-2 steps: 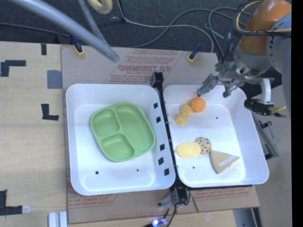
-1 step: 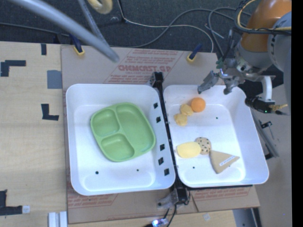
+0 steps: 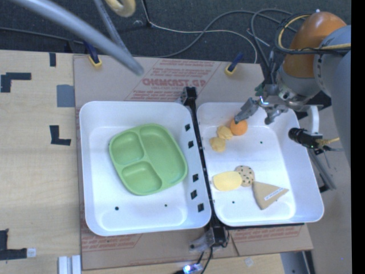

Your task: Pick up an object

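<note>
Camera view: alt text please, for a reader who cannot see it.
A grey arm reaches from the right, its claw over the right bin beside an orange ball. That bin also holds two yellow lumps, a yellow oval, a cookie and a tan wedge. The left bin holds a green tray.

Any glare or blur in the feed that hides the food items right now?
Camera view: light is even and soft, so the white bins show no harsh glare; the orange ball, cookie and green tray are sharp; the grey bar across the top left is blurred.
</note>
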Controlling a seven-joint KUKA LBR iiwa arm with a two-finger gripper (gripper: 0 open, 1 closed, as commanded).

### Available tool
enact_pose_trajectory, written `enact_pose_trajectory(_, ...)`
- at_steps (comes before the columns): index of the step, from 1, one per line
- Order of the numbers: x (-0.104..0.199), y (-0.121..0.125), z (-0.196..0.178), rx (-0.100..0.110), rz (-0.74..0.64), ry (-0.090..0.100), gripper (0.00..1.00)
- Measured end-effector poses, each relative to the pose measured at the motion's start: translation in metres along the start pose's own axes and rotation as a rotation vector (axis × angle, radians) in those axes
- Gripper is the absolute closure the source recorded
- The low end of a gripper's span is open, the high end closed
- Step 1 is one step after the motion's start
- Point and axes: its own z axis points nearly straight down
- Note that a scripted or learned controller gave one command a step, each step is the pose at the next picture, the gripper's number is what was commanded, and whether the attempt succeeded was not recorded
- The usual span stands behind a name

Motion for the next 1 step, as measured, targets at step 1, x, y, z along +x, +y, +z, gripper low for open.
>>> enact_pose_trajectory(1, 0.0091, -0.004, 0.0604, 0.001, -0.001, 0.001, 0.0)
